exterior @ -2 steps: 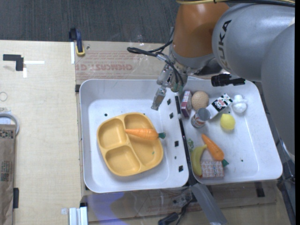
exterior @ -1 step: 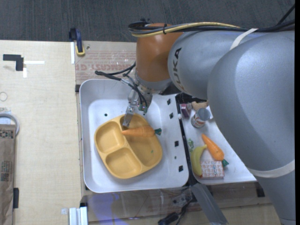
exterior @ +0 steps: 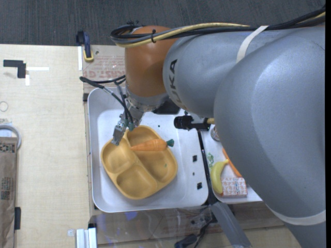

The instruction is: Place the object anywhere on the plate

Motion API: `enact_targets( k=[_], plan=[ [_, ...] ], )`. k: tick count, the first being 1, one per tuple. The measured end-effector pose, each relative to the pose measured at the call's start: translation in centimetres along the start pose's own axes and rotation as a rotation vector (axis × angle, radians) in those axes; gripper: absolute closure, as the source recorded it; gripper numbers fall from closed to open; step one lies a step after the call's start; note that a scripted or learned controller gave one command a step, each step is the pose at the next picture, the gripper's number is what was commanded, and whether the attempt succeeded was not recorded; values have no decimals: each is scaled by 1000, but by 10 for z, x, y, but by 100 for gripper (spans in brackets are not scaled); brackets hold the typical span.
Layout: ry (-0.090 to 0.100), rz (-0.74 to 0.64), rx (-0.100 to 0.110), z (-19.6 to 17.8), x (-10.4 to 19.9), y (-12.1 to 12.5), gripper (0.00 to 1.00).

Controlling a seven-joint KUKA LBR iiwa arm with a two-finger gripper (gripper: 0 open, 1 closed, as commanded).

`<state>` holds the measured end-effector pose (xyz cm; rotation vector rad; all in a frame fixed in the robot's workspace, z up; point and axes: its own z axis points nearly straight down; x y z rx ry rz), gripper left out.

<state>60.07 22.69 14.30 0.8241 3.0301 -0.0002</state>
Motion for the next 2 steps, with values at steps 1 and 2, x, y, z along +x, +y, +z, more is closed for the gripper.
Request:
enact_targets(
  k=[1, 2],
  plan=[
    [-14, 422, -25, 37, 26, -12, 0],
    [-14, 422, -24, 38, 26, -12, 0]
  ],
)
